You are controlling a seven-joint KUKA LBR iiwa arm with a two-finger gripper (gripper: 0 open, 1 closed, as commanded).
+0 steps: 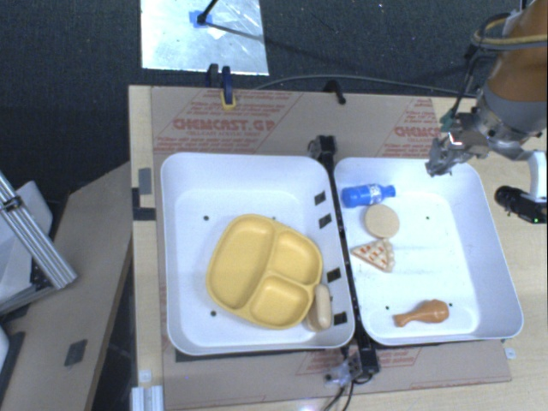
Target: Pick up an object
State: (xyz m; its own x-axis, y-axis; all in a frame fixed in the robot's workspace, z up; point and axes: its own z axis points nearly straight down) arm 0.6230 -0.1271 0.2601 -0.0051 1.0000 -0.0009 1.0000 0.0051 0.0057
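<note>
From my feed: pincer (438, 163) sits over the far rim of the right bin (495, 229), near that bin's far-right corner. Can't tell from here if it's wide or narrow, nothing visibly between it. Arm (514, 67) comes in from the bench's right side, grey with the orange section above the wrist.

Right bin contents, far to near:
- blue bottle (368, 195), white cap, lying on its side close to the far-left corner of the bin
- round tan disc (382, 222), cookie-like, flat, just beside the bottle on its near side
- pizza slice (375, 254), triangular, orange-red topping with a pale crust edge, just beside the disc on its near side, maybe touching
- drumstick (422, 313), orange-brown, lying flat near the near edge of the bin, well apart from the rest

Left bin (184, 229): yellow divided tray (265, 271) with three compartments, sits rotated toward the bin's near-right area. Pale beige oblong piece (321, 307) touches the tray's near-right edge, up against the wall between the bins.

All objects lie on the bin floors, well apart from the pincer
</note>
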